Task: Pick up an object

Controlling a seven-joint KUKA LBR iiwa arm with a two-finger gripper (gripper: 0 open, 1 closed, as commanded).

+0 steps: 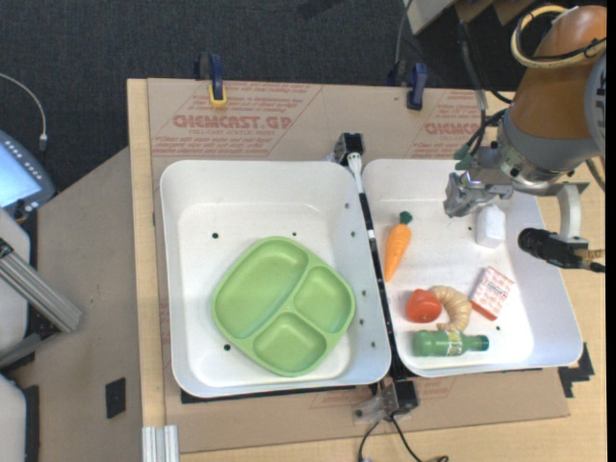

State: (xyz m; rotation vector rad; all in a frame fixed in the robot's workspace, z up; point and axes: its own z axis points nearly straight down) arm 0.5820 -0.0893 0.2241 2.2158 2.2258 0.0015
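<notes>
right bin (563,340): carrot (397,245) near the divider; tomato (423,305), beige twisted piece (454,306), green bottle (450,343) lying flat, red-white carton (491,292), white object (490,226). left bin (183,258): green divided plate (282,305). claw (466,196): over the right bin's far end beside the white object; grip state cannot be told.

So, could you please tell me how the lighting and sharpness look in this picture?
In the camera view, lighting is even and soft; the green plate and carrot cast only faint shadows on the white bins; the gripper is slightly blurred; the floor around the bench is dark.
</notes>
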